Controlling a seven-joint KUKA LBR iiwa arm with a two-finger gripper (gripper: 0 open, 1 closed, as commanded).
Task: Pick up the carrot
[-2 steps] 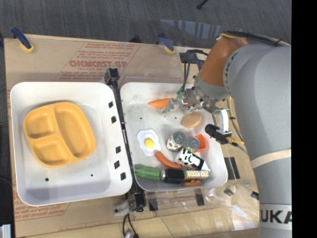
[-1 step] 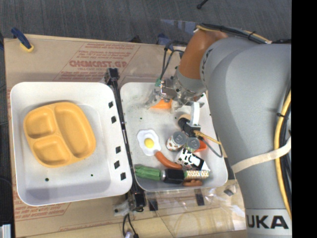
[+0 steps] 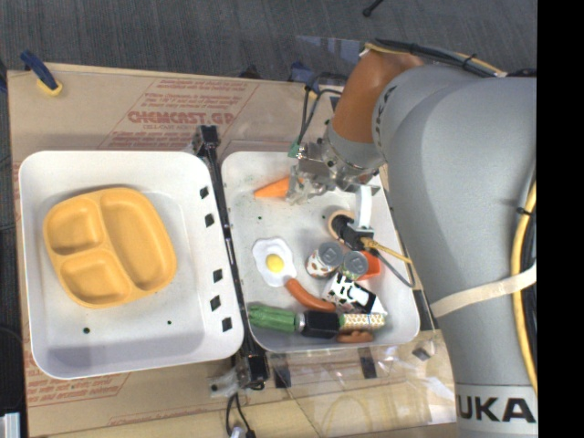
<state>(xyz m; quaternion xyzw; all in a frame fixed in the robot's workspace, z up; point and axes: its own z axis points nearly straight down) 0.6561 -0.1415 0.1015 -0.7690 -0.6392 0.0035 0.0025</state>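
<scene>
Orange carrot (image 3: 272, 188) | claw (image 3: 299, 182) touching its end, apparently | grip: cannot tell

Take the fried egg (image 3: 274, 262) as your landmark. Above it you have bare bin floor up to the carrot (image 3: 272, 189), where the gripper (image 3: 306, 182) crowds the carrot's right end. Right of the egg and below it, toys pack the right bin (image 3: 239, 245) tightly. Left of the egg, past the bin walls, a yellow tray (image 3: 108, 245) sits with open floor around it.
</scene>
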